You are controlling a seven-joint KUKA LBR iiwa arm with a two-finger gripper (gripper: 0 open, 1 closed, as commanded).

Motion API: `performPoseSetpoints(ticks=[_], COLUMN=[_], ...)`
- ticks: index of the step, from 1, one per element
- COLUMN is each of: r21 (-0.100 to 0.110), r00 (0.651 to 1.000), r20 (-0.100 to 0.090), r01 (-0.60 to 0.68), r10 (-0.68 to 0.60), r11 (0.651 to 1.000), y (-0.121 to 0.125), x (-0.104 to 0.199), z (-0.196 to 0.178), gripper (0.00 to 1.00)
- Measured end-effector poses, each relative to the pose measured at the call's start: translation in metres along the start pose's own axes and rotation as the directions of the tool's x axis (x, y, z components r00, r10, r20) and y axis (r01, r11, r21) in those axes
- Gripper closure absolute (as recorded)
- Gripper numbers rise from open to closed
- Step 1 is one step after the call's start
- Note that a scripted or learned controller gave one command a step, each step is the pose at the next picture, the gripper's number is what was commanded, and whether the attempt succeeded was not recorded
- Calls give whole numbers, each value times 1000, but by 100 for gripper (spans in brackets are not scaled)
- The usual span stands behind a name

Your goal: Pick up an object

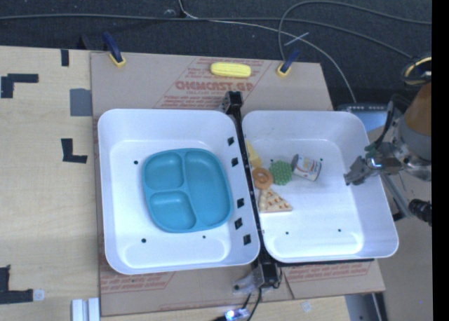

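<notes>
Camera view shows the task barely begun. The gripper hangs at the right rim of the right bin, with the arm reaching in from the right. Nothing sits between its fingers, but at this size I cannot tell whether they stand wide or narrow.

The things that could be picked all lie in the right bin, bunched toward its left wall and well apart from the gripper. A small can lies on its side nearest to the gripper. Just beside it on the left is a green ball, then an orange ring touching or nearly touching the ball. A waffle piece lies below them, and a yellow strip rests against the wall.

The left bin holds a blue tray with three compartments.

As I judge it, no pick is done: the reach across the bin, the descent, the closing and the lift all remain. The can looks the closest target.
</notes>
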State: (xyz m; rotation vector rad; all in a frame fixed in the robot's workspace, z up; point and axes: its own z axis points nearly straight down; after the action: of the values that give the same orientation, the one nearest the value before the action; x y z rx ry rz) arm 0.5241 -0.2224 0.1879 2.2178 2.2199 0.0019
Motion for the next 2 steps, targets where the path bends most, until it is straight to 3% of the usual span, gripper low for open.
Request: performPoseSetpoints(ticks=[1, 2], r21=[2, 3], r00=[1000, 1000], r20=[-1, -3], r01=[0, 5], r10=[0, -5], r11=[1000, 1000], y=[1, 1], x=[0, 53], z=[-27, -39], gripper=[100, 100])
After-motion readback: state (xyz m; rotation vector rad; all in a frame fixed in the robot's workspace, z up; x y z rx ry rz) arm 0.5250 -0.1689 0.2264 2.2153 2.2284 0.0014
